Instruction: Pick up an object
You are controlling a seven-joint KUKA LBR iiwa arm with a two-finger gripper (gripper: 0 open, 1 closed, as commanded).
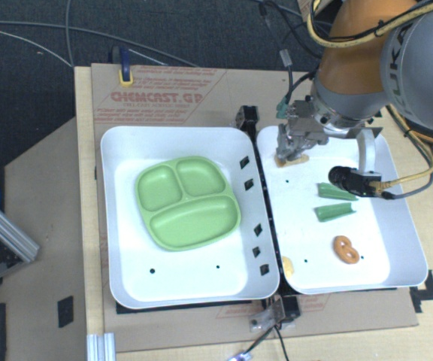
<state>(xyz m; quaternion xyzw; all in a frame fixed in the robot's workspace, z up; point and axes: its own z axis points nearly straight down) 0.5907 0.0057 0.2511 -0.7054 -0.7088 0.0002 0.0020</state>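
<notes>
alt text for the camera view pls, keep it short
The arm's claw is over the far left corner of the right bin, apart from a green strip, a second green strip and an orange pretzel lying nearer the camera. The left bin holds a green divided plate.

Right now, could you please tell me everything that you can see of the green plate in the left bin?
The green divided plate is a light green tray with rounded corners and looks like smooth plastic. Raised ridges split it into three compartments: two small ones on the far side and one large one on the near side. The compartments show bare green floors. The plate lies flat and right side up, turned a little askew to the walls. It sits near the middle of the left bin, touching only the white floor.
</notes>
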